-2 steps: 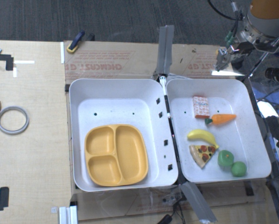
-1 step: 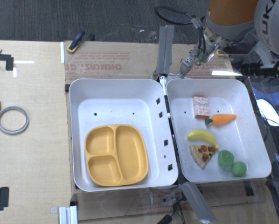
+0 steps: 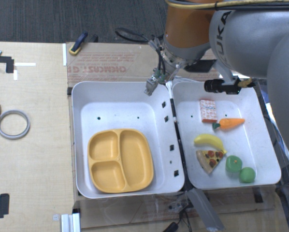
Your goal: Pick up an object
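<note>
Two shallow white plastic bins sit side by side on the pale wooden tabletop (image 3: 33, 178). The left bin (image 3: 86, 105) holds one thing: a yellow three-compartment plastic plate (image 3: 120, 160), lying flat toward its near side. The right bin (image 3: 260, 129) holds six small toy foods: one red-and-white rectangular packet (image 3: 208, 110) near the far side, one orange carrot with a green top (image 3: 229, 123) just beside it, one yellow banana (image 3: 209, 140), one pizza slice (image 3: 209, 160) touching the banana's near edge, and two green round pieces, the larger (image 3: 234, 164) just beside the smaller (image 3: 247, 174).

The grey arm with its orange band (image 3: 193, 13) hangs over the far edge where the bins meet. The pincer (image 3: 152, 87) points down to the left bin's far right corner; nothing shows between its tips, and how far apart they stand cannot be made out.

One grey tape roll (image 3: 12, 124) lies on the tabletop, well apart from the bins.
</note>
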### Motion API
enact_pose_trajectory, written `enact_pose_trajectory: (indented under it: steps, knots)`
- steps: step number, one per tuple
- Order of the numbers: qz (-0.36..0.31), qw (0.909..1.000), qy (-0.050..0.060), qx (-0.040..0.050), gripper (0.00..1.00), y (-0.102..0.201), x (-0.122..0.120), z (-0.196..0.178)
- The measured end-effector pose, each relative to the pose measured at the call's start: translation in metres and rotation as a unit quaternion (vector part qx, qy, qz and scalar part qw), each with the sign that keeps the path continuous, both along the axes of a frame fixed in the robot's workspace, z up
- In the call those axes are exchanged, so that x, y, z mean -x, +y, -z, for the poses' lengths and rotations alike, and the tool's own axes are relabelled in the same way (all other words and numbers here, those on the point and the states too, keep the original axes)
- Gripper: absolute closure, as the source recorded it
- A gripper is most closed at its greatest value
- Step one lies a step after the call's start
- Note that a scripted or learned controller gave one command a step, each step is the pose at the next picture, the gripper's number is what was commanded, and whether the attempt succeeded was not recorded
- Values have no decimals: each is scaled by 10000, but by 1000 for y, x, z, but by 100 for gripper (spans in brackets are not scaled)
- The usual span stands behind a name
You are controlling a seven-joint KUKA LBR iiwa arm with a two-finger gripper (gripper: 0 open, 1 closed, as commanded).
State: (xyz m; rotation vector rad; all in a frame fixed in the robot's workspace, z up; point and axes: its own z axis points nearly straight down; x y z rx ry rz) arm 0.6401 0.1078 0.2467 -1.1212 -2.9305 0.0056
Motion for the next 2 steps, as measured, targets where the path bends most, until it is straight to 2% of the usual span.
enact_pose_trajectory:
  steps: [1, 2]
  knots:
    - [14, 10000, 11, 6, 100, -1, -2, -6]
    - [-1225, 9925, -20, -7, 100, 62, -6, -114]
